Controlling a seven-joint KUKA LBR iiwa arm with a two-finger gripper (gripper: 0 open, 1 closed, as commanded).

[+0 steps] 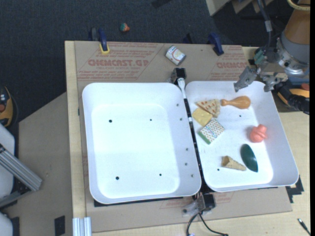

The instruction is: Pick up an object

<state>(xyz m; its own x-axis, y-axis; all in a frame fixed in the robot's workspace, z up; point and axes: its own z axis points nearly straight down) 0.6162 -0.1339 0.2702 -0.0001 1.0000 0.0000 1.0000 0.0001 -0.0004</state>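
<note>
My jaws [255, 81] hang spread and bare over the far rim of the right bin [283, 154], one fingertip [239, 85] toward the left and the other to its right. Just beneath them lies the nearest object, a tan drumstick-shaped toy [236, 102] with a rounded bulb and a thin handle pointing left. Beyond it, further from me, sit a waffle wedge [208, 106], a yellow block [201, 116], a speckled pouch [212, 131], a pink ball [258, 133], a dark green leaf shape [249, 158] and a brown wedge [232, 163]. The left bin [133, 141] lies well apart.
</note>
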